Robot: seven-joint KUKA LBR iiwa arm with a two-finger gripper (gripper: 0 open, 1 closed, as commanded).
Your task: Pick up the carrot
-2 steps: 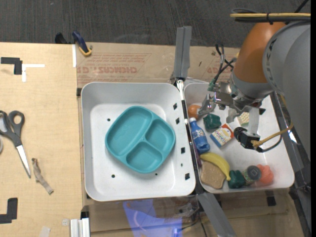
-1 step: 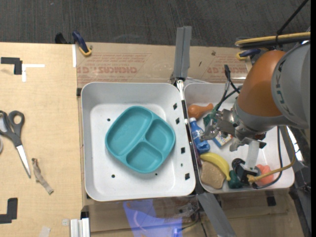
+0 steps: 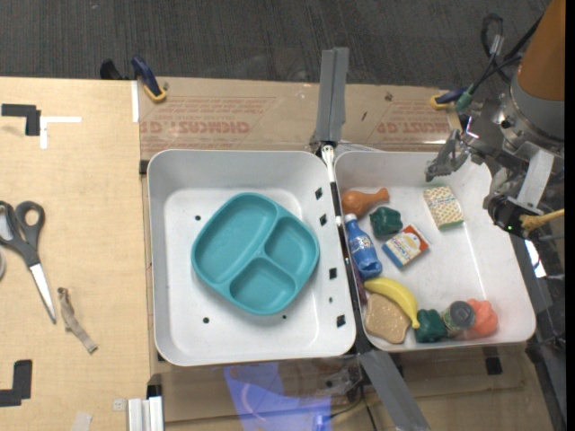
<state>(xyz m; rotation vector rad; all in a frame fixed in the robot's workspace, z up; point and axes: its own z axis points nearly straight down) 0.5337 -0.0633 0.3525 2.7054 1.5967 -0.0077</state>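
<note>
At the near edge of the right-hand shallow white bin (image 3: 503, 268), a tan slice of toy bread (image 3: 386, 320), a curved yellow banana (image 3: 397, 296), a dark green toy vegetable (image 3: 429, 325), a small grey-lidded can (image 3: 461, 313) and a salmon-pink lump (image 3: 484, 317) are sitting in a row. Further back, a blue plastic bottle (image 3: 363, 246) is lying along the bin's left wall, with a red-and-white carton (image 3: 405, 246) and a dark green pepper-shaped toy (image 3: 386, 221) beside it. Beyond those, the small orange toy carrot (image 3: 366, 199) is resting in the far-left corner, its long axis running roughly left to right across the view, the thicker end leftward. The grey two-finger gripper (image 3: 446, 162) is hanging over the far right of the same bin, just beyond a cream patterned sponge block (image 3: 443, 206); I am judging its fingers as slightly apart and holding nothing. The carrot is lying well to the view's left of the tool and a little nearer, so the coming reach is likely needing a leftward travel.
</note>
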